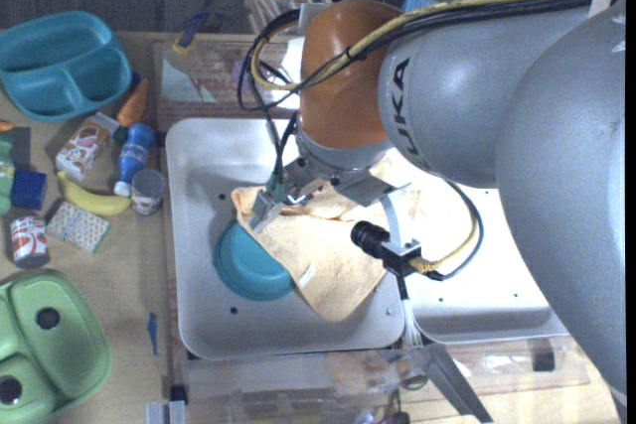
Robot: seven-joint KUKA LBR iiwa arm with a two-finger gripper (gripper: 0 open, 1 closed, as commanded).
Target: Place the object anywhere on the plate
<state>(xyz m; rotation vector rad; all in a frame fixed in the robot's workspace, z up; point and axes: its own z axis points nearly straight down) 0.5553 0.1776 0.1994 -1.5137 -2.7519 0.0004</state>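
Grey and orange, the arm [437, 94] reached from three o'clock over the left bin [199, 213], jaws state unclear, above tan cloth [323, 263] and blue plate [248, 265].

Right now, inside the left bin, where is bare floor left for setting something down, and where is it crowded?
Bare floor runs along the left bin's left wall and far-left corner, and in a strip along its near wall. The middle is crowded: the blue plate, the tan cloth overlapping its right side, and the end effector above both.

arm: reaching from right, wrist bent down | pincer [266, 207]: low, tilted left
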